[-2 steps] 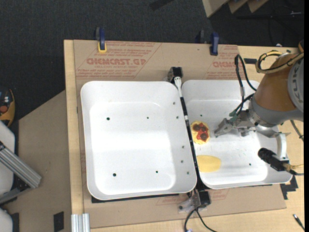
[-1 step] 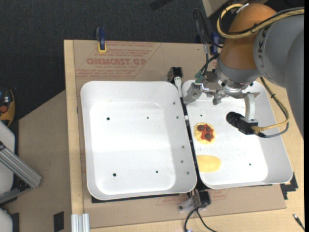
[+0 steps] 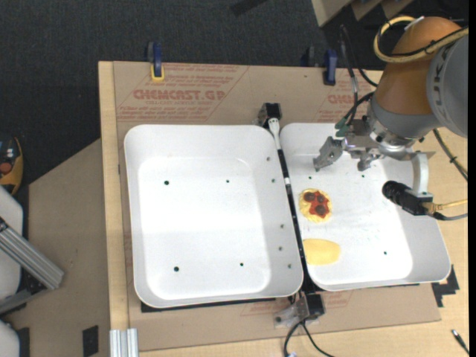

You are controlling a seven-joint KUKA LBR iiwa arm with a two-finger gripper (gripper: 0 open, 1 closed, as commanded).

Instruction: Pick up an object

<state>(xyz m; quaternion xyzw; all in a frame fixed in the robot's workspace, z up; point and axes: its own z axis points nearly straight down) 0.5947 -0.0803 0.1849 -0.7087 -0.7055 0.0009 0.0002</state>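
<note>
Pizza toy (image 3: 315, 204) near "CHEMCAST GP" board (image 3: 178, 93)

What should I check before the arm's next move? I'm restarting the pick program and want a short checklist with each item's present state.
1. Targets in reach: a pizza-like toy and a yellow piece lie in the right bin: ok.
2. Gripper over the right bin: ok.
3. Gripper directly above a target: not ok, it sits toward the bin's far end.
4. Nothing between the gripper's fingers: ok.
5. Targets apart from each other: ok.
</note>
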